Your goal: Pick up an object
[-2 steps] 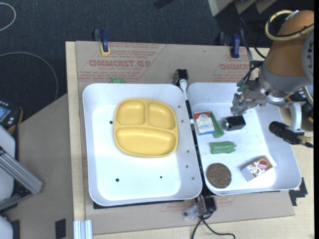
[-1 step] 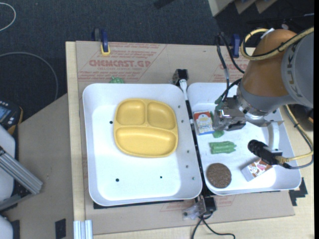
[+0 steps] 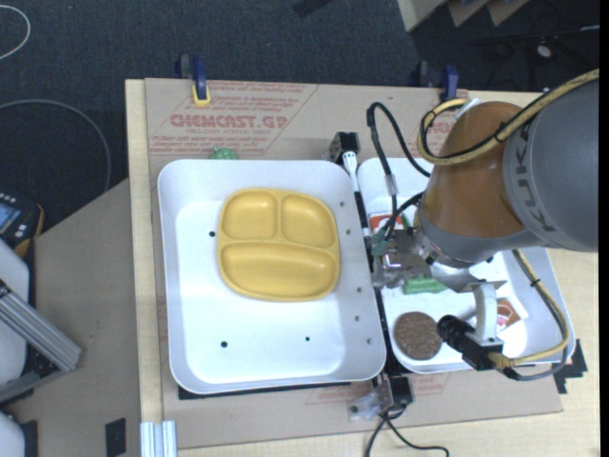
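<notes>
Under the orange-banded wrist, low in the right bin (image 3: 533,336), the gripper (image 3: 395,267) hides its opening, so I cannot tell its state; a green object (image 3: 422,283) lies just right of it, a brown disc (image 3: 416,334) nearer the camera.

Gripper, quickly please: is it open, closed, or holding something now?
Gripper: cannot be told; it is low over the right bin, its tips hidden under the arm.
</notes>
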